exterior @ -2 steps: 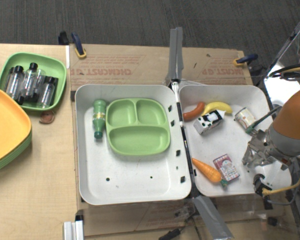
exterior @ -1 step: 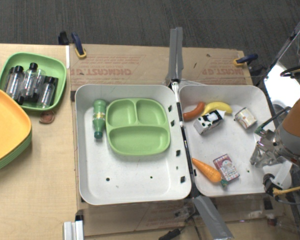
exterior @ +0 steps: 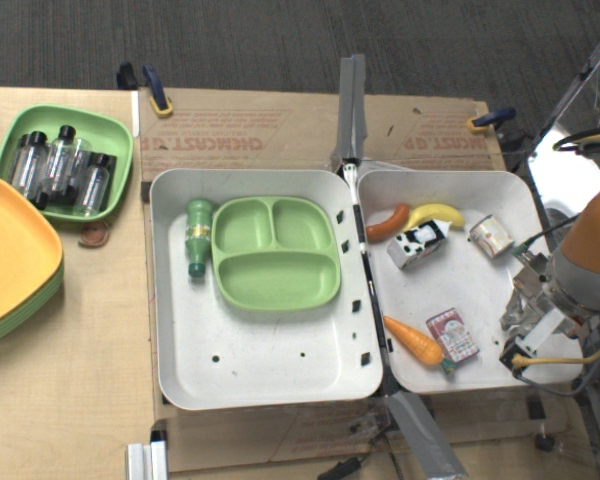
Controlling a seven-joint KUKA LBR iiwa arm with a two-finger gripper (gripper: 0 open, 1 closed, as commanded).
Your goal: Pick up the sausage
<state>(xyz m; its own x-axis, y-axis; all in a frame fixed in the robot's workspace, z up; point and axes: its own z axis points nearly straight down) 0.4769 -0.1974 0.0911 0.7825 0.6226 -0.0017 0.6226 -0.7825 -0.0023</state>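
I am after the sausage. It lies in the right bin, up in the far left corner, close to the wall that splits the two bins. It is red-orange and a bit bent. Its right end is just beside the banana; I cannot tell if they touch. A small black and white box sits just on its near side.

My gripper is over the right side of the same bin, well apart from the sausage. From up here I cannot tell if the claw is apart or together. I see nothing held in it.

So I think the job has hardly begun. I have to go left and far across the bin. A small can is on the way, and a carrot and a pink packet lie nearer. I would stay high over these.

To do it well, I would come down on the left half of the sausage, away from the banana and the box. I would turn the claw so it closes across the thin way. The bin wall is close, so I would leave room there. The sausage looks smooth and round and may roll, so I would go low before I squeeze.
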